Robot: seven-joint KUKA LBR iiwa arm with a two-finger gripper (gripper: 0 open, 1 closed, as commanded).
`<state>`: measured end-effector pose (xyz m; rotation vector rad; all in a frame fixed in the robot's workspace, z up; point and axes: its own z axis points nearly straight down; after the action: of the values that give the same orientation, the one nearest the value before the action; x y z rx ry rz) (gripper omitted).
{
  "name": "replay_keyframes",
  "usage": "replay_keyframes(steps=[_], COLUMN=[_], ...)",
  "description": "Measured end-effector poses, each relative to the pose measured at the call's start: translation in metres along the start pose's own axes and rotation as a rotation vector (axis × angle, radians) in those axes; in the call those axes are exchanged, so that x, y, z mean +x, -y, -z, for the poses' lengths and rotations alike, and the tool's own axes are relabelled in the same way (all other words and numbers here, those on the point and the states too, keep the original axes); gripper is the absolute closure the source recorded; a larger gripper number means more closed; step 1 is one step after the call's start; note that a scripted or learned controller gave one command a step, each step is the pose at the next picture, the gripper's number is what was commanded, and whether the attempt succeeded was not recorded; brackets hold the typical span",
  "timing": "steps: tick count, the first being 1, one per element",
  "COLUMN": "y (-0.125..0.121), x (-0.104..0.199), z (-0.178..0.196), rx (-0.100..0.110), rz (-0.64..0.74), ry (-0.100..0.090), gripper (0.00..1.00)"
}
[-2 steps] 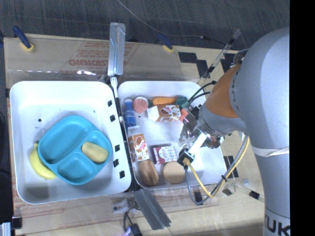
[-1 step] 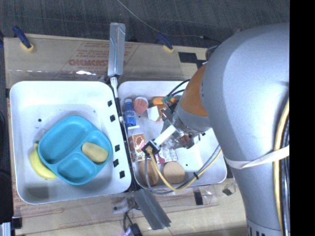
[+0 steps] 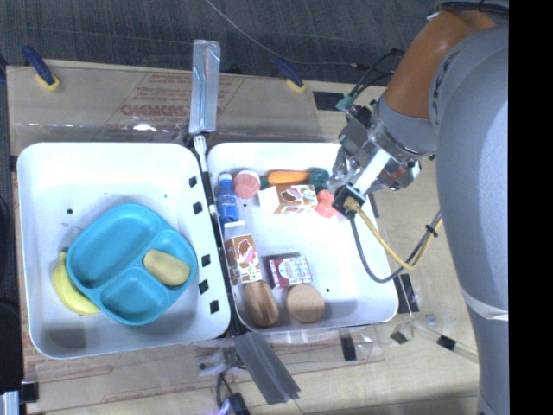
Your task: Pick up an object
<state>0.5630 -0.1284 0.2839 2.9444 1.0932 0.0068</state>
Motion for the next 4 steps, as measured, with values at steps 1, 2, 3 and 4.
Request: replay_keyframes(steps=[1, 2, 3, 4], y=[0.059, 0.044, 0.044, -0.074], x=[-0.03, -0.02, -0.02, 0.021], z=[0.037, -0.059, -0.057, -0.127], rx=[0.005, 0.011, 0.008, 0.015], rz=[0.398, 0.596, 0.595, 0.628], ry=[0.003, 0.007, 0.005, 0.008], gripper=[1.0, 1.0, 0.0, 0.0])
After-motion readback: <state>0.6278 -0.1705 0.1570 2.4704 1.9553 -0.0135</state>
